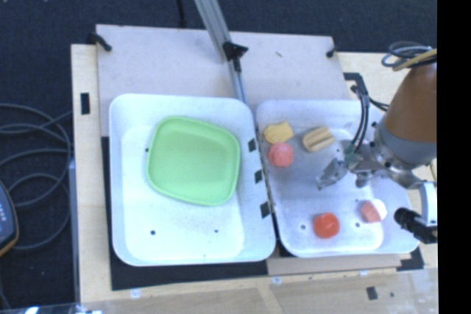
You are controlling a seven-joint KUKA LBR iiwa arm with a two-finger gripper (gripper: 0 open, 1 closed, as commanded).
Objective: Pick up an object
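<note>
Hovering over the right bin [294,239], the gripper [331,174] hangs low, nothing between its jaws; apart or together, cannot tell. Approach step. Nearest the gripper: tan block [318,138] and red ball [326,225]. Next: centre on one, descend, close.

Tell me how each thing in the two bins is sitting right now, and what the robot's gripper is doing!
green plate: flat, right way up, in the left bin.
yellow piece: lying in the right bin, near its far left corner.
tan piece: lying beside the yellow one, apart.
pink ball: resting just below the yellow piece.
red-orange ball: resting near the front.
pink-white piece: lying near the front right.
gripper: over the right bin, holding nothing visible.
</note>
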